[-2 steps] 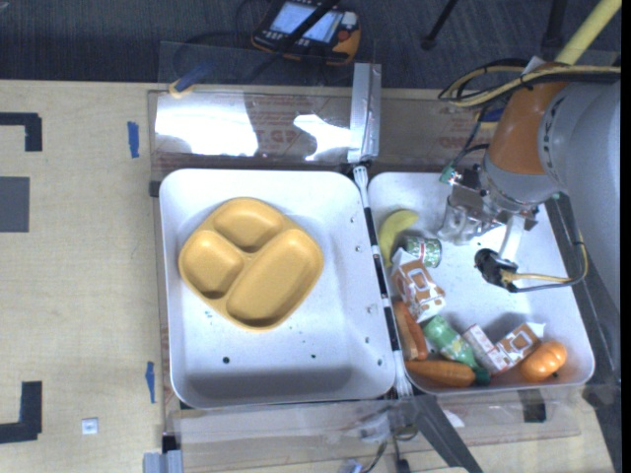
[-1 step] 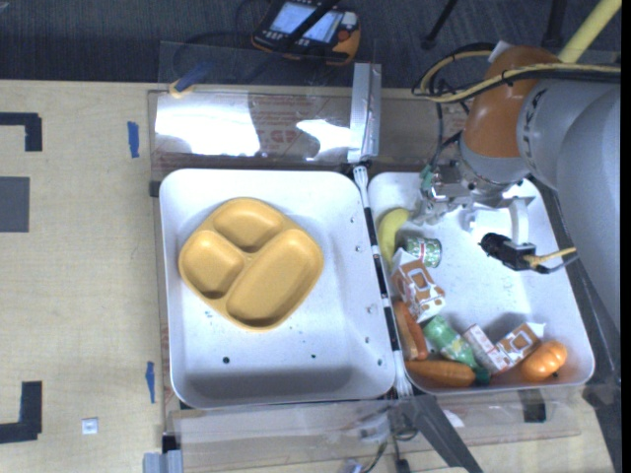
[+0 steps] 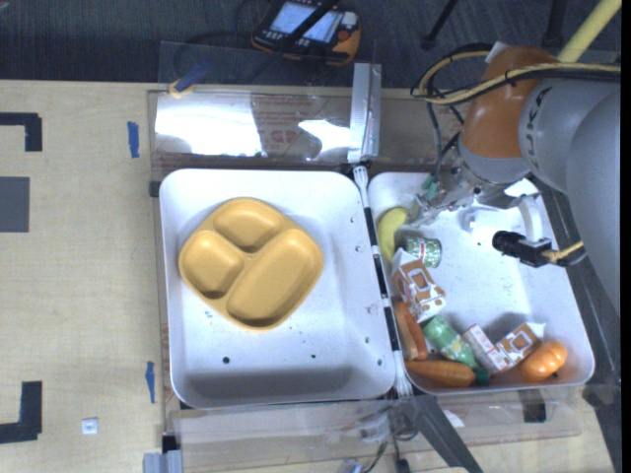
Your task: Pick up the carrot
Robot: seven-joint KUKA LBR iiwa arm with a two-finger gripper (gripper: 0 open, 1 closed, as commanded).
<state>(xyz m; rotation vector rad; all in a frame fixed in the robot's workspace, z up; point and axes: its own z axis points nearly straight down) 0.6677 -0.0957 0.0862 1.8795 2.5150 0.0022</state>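
Pale wooden bench (image 3: 69, 294) with black tape marks and blue tape bits along its left side; dark carpet beyond the far edge, where a handheld pendant with a lit screen (image 3: 304, 26) lies. Two shallow white bins sit side by side.

Left bin (image 3: 266, 363): holds a yellow three-compartment plate (image 3: 250, 261), lying left of centre. A clear plastic sheet (image 3: 256, 126) stands behind this bin.

Right bin (image 3: 513, 274): cluttered along its left wall and near edge.
- Carrot (image 3: 441, 371): orange, lying flat along the near wall of the right bin, toward the near left corner, long axis roughly parallel to that wall. Nothing grips it.
- A reddish sausage-like item (image 3: 412, 332) lies just left of and above the carrot, against the divider side.
- Green item (image 3: 449, 341) just behind the carrot, touching or nearly so.
- Small printed carton (image 3: 501, 348) right of the green item; an orange round fruit-like item (image 3: 544, 360) in the near right corner.
- Another printed carton (image 3: 419, 289) further back, with a small can (image 3: 421, 251) above it and a yellow-green item (image 3: 391, 229) by the left wall.

Arm (image 3: 562, 116): grey, orange band, enters from the right over the far part of the right bin. Gripper (image 3: 437, 197) is low near the far left area of that bin, close to the yellow-green item and the can, well apart from the carrot. Finger spread cannot be told; the tips blur into the clutter.
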